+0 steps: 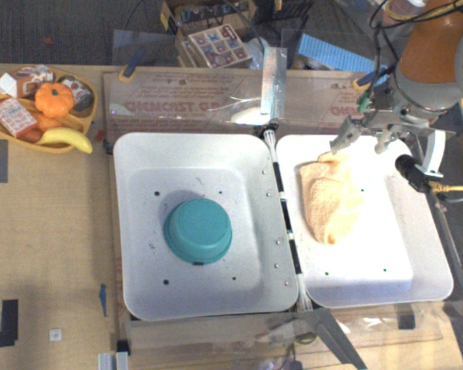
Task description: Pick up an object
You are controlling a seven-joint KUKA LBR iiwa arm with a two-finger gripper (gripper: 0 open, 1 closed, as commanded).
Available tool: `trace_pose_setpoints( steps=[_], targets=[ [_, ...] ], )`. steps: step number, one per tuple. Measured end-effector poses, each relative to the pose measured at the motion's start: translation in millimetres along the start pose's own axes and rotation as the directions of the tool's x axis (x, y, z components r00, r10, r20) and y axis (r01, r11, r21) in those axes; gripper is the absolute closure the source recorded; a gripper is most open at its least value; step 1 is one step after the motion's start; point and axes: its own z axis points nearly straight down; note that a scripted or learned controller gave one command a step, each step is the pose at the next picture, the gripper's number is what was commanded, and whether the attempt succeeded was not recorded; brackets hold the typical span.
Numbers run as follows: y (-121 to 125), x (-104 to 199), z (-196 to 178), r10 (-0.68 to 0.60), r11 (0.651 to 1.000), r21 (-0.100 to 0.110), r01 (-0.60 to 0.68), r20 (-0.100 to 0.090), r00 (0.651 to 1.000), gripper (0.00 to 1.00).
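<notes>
The gripper (364, 139) hangs over the far edge of the right bin (424, 276), its two fingers spread apart, one at the upper tip of the orange cloth (330, 199) and the other over bare white floor; nothing sits between them. The cloth lies crumpled along the right bin's left side, running from near the far edge toward the middle. In the left bin (139, 168) a teal bowl (199, 230) rests upside down near the centre, well apart from the cloth. Off the left bin's far-left corner, on the bench, a yellow dish (8, 126) carries toy food, including a banana (66, 138) and a small pumpkin (54, 99)
</notes>
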Motion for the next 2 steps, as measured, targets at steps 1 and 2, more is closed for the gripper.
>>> trace_pose_setpoints(
  steps=[1, 2],
  targets=[
    [25.2, -7.4, 129.2, 0.002, 1.000, -0.003, -0.002, 0.001, 1.000, 0.00],
    [30.5, -63.3, 102.5, -0.061, 0.998, -0.004, 0.061, 0.003, 0.998, 0.00]
  ],
)
